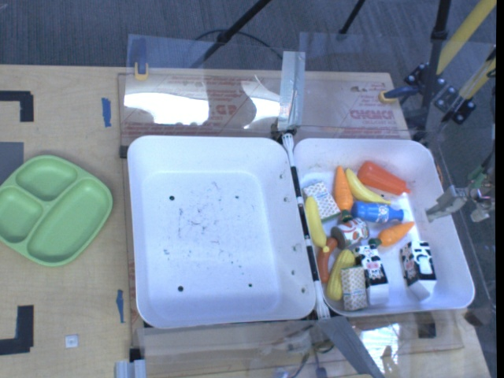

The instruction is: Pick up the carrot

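The right bin (449, 278) holds a pile of toy food. One orange carrot (342, 187) lies lengthwise near the bin's middle, beside a yellow banana (364, 187). A smaller carrot (395, 232) lies further right, just below a blue bottle (378, 211). A larger orange-red vegetable (383, 177) sits at the back of the pile. My gripper (450, 203) is at the bin's right rim, partly cut off by the frame edge, a short way right of the smaller carrot and apart from every item.
The left bin (213, 227) lies beside the right one. More bananas (313, 220), cow-print cartons (418, 264) and a small ball (352, 231) crowd around the carrots. A green divided plate (51, 209) sits on the bench at far left. Tripod legs stand behind the bins.
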{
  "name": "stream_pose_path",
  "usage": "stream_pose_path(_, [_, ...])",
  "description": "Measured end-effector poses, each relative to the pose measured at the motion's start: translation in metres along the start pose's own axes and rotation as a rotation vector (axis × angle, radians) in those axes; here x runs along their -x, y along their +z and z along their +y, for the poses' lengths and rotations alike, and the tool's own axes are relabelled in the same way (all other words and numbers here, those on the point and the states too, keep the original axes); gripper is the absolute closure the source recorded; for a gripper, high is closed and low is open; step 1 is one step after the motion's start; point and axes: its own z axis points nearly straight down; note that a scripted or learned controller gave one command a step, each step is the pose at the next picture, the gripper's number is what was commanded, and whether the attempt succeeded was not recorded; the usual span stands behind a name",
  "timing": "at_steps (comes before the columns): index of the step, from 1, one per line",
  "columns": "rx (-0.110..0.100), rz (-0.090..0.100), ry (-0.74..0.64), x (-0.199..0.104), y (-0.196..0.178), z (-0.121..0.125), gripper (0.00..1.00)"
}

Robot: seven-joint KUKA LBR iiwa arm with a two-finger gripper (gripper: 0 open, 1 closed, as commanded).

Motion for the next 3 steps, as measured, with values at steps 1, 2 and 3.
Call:
stream_pose_path(1, [0.000,0.002,-0.338,-0.012,0.138,0.030,0.00])
stream_pose_path(2, [0.005,-0.003,-0.628,-0.059,0.102,0.083,0.00])
stream_pose_path(3, [0.005,-0.003,-0.599,-0.085,0.112,0.156,0.00])
